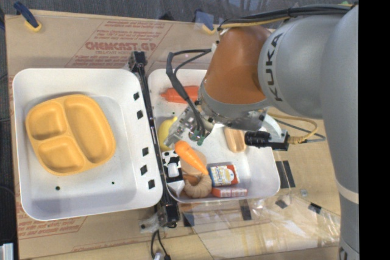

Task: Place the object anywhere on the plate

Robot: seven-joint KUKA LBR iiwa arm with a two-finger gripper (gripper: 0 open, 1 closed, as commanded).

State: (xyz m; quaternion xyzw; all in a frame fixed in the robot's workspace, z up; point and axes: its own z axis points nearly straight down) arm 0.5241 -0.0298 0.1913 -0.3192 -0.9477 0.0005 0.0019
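Note:
A yellow sectioned plate [69,131] lies in the left bin [36,199]. My gripper [189,130] hangs low in the right bin [267,176], near its left wall, under the arm's orange band. An orange carrot [191,157] lies just below the fingers, apart from them as far as I can see. A yellow piece [167,128] sits right beside the gripper on its left. The arm hides much of the right bin.
The right bin also holds an orange-red item [181,94] at its far side, a tan bread-like piece [234,139], a small carton [223,175], a red bar [229,193] and a brown lump [195,189]. A black divider [148,125] runs between the bins.

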